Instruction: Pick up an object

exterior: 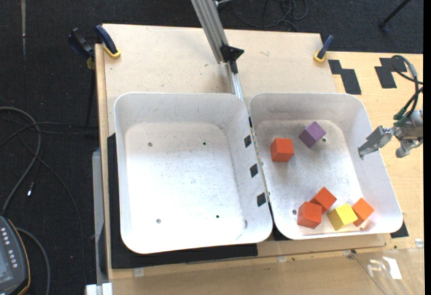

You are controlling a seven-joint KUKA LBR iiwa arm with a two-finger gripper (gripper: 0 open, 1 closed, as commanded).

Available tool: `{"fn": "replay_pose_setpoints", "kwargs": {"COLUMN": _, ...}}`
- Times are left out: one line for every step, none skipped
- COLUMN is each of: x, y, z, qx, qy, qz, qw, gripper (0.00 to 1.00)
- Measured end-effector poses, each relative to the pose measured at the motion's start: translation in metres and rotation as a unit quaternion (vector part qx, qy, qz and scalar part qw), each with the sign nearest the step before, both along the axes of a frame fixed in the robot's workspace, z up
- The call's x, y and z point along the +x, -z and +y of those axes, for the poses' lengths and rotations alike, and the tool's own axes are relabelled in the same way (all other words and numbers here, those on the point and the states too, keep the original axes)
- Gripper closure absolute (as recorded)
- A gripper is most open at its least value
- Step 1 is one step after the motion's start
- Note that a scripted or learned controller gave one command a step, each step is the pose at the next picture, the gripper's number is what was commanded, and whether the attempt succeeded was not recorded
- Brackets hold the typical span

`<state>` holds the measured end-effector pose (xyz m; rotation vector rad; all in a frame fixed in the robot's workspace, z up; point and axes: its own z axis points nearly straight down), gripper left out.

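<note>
A pale wooden bench (175, 58) carried two shallow white plastic bins with rounded corners, side by side. The left bin (128, 118) had a speckled, scuffed floor. The right bin (350, 108) held six small cubes.

Near its middle sat an orange-red cube (282, 149), with a purple cube (312, 133) just beside it, toward the far wall. Four more clustered at the near right corner: a red cube (310, 214) touching an orange cube (324, 198), then a yellow cube (343, 215), and a second orange block (363, 210) against the bin wall. All looked matte with crisp edges.

The gripper (372, 142) reached in from the right, hovering at the right bin's right rim, well apart from every cube. It was grey metal. Its fingers were too small and blurred to tell whether they were spread or pressed together; nothing showed between them.

A slim grey metal bar (205, 7) slanted from the top down to the seam between the bins. Yellow-tipped clamps (108, 41) gripped the bench's far corners. Black cables (40, 145) trailed over dark carpet to the left.
</note>
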<state>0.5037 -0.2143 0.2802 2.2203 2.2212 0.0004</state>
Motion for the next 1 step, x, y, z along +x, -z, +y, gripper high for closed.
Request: {"fn": "replay_pose_setpoints", "kwargs": {"x": 0.0554, "y": 0.1459, "z": 0.0117, "qx": 0.0012, "qy": -0.002, "qz": 0.003, "qw": 1.0, "gripper": 0.0}}
